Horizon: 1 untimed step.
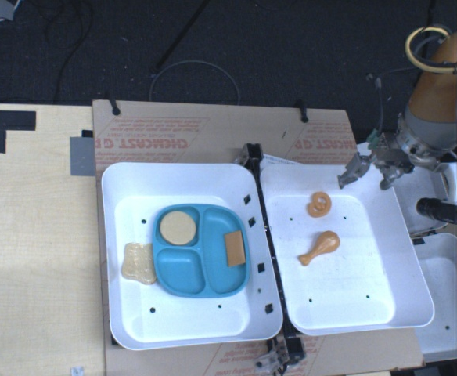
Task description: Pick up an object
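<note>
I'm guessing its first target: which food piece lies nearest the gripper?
The small ring-shaped pretzel in the right bin, nearer the gripper than the drumstick.

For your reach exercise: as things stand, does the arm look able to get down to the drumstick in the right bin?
Probably yes. The drumstick lies alone on the floor of the right bin, apart from the pretzel, with nothing over it. The hand hangs above that bin's far corner.
</note>
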{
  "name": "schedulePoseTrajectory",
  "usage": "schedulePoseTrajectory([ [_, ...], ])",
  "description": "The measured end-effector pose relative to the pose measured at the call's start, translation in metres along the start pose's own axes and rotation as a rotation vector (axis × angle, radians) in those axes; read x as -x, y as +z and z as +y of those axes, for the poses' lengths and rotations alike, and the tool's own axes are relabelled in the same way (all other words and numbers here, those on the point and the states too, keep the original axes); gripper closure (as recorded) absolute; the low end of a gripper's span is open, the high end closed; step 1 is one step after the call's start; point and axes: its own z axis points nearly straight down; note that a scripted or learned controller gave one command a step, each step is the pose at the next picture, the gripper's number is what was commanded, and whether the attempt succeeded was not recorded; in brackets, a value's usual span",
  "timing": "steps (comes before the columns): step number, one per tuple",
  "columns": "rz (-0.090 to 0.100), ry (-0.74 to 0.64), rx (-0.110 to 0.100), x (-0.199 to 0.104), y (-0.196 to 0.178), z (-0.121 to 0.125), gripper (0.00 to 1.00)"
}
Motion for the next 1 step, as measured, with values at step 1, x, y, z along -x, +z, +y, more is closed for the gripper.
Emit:
schedulePoseTrajectory([
  [1, -0.003, -0.002, 0.014, -0.0002, -0.0093, 0.0025, 0.00],
])
